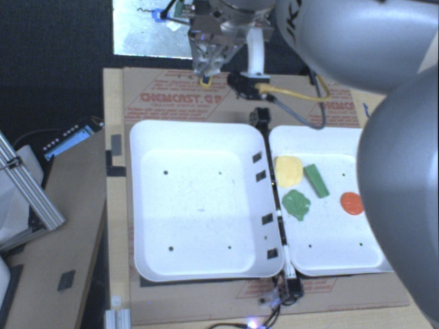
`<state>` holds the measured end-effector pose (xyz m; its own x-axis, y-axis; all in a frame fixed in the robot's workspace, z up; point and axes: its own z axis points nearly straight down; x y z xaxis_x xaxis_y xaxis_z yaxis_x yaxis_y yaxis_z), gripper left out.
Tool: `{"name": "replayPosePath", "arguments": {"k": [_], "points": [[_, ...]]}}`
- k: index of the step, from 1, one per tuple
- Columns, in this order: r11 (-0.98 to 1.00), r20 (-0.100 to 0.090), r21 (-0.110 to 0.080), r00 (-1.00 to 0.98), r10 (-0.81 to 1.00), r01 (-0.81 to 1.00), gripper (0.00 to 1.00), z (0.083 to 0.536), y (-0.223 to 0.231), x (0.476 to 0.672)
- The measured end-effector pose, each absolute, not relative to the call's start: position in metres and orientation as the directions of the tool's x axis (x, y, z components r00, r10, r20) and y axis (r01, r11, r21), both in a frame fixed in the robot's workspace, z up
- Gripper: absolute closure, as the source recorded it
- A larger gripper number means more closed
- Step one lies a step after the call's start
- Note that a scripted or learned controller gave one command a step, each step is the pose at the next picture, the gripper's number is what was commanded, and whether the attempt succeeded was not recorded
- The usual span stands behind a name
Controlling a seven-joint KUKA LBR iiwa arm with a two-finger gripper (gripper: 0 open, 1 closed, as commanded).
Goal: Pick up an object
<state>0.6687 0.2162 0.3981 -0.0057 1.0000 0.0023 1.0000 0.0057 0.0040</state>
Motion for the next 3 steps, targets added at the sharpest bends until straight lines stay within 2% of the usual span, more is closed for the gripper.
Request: {"name": "replayPosePath", "arguments": {"k": [1, 2, 3], "points": [[0.006, 0.003, 0.005, -0.006, 1.0, 1.0, 1.0, 0.435, 0.227, 0.669], [0.0, 0.001, 0.001, 0.0, 1.0, 1.0, 1.0, 0.43, 0.195, 0.646], [0.007, 0.001, -0.007, -0.007, 1.0, 1.0, 1.0, 0.391, 0.199, 0.542]]}}
